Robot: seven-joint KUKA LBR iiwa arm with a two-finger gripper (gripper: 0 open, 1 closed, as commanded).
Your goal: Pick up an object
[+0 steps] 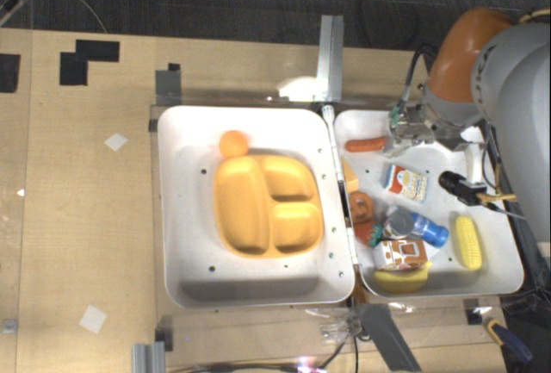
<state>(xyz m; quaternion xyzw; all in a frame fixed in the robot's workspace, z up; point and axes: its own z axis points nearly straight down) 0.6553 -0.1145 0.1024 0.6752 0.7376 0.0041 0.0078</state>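
the gripper (pixel 405 132) hangs just beside a slim red-orange hot dog (pixel 366 145) lying in the right bin (pixel 508 276); i cannot tell how its jaws stand.

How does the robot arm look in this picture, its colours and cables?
The arm is a bulky, rounded grey body with an orange band above the wrist. Dark cables run beside the wrist to a small metallic gripper.

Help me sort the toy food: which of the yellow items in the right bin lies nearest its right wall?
The yellow corn cob, lying lengthwise along the right wall. The yellow banana sits at the near edge, further left.
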